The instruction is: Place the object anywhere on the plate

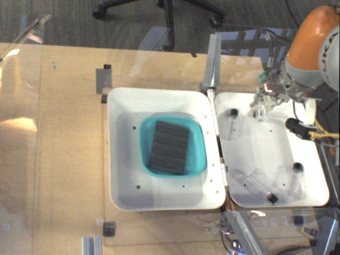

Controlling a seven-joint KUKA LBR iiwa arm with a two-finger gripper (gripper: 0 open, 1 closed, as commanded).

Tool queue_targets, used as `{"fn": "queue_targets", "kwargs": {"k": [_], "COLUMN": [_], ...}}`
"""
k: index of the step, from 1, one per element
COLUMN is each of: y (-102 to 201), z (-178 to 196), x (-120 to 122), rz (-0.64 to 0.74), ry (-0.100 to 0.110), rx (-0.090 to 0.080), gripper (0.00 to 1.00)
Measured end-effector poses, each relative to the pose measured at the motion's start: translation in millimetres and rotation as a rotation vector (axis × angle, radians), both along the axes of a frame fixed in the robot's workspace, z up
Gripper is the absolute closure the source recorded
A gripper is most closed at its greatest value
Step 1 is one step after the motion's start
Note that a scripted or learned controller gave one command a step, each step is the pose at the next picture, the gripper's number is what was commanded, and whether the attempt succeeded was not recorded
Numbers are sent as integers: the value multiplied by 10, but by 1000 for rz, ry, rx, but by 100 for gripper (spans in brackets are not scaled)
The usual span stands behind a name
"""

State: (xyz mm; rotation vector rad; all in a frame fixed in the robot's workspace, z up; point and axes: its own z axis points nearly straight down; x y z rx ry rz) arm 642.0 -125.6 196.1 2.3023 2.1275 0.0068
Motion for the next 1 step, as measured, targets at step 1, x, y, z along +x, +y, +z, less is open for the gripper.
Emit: {"fn": "queue_targets", "kwargs": {"k": [1], "y": [-1], "z": [1], "x": [0], "rz": [0], "ry": [0], "rx": [0], "gripper": [0]}}
